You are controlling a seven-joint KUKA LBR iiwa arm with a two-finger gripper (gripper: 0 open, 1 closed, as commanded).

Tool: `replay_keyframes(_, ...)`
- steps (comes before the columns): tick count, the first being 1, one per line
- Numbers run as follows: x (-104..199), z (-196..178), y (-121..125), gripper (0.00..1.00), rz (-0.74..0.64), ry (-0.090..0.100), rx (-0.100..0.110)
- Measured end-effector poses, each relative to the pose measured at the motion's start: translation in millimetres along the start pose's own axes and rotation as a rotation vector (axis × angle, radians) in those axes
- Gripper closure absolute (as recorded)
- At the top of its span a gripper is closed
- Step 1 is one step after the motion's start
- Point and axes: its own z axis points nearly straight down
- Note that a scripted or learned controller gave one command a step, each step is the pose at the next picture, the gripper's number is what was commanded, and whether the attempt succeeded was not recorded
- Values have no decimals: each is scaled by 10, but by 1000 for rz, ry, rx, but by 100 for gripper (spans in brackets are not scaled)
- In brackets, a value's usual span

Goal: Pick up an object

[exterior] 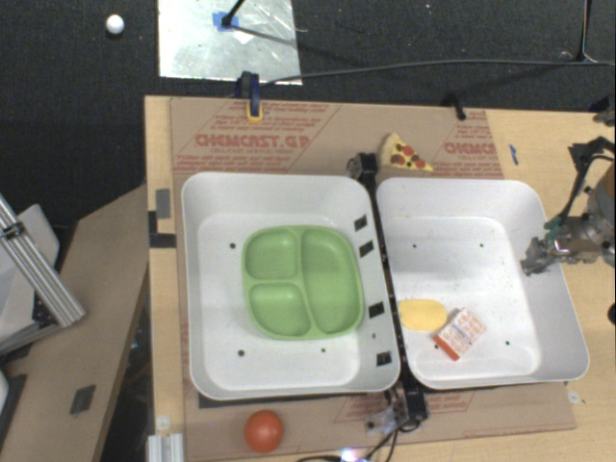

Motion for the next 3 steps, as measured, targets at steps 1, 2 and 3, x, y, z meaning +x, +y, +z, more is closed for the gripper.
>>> replay_keyframes(1,600,63,172,100,-6,4,4)
replay_keyframes(2,1092,-28,284,100,-6,4,4)
replay_keyframes(3,1568,-83,420,100,-5,4,4)
